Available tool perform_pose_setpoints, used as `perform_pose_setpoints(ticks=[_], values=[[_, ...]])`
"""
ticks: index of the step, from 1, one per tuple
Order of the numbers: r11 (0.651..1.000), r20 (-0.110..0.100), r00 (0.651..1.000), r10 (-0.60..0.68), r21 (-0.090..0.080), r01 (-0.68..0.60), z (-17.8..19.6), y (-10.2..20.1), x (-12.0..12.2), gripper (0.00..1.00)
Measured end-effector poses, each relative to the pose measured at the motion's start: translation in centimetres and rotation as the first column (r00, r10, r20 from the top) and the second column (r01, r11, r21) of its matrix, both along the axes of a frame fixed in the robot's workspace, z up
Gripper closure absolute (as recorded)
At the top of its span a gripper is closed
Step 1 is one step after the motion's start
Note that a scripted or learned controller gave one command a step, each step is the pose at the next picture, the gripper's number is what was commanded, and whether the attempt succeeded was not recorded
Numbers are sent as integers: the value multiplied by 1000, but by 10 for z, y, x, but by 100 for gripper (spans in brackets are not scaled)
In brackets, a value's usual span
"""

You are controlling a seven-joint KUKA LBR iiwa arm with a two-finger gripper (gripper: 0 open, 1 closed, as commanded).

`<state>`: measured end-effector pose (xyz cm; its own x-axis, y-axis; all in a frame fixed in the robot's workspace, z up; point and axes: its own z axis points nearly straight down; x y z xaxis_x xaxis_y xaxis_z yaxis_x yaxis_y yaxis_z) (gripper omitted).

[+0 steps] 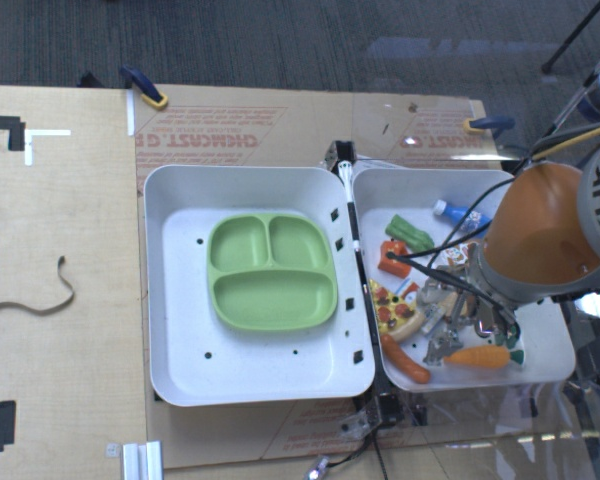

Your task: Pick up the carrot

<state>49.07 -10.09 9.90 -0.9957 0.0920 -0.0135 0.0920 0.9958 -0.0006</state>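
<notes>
The carrot (477, 358), orange with a green leafy end at its right, lies flat near the front edge of the right bin (550, 363). My gripper (444, 336) hangs low in that bin, its metal tip just to the left of the carrot's thin end and very close to it. The grey arm with its orange band (540, 230) comes in from the right and covers the bin's right half. Cables cross in front of the wrist. I cannot see anything held.
Around the gripper lie a pizza slice (395, 313), a red-orange sausage (406, 364), a red piece (391, 259), a green pepper (411, 233) and a blue bottle (457, 213). The left bin (170, 298) holds a green divided plate (273, 271).
</notes>
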Motion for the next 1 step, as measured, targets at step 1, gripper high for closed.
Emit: perform_pose_setpoints(ticks=[1], values=[[1000,12,1000,4,-3,-4,10,0,4,100]])
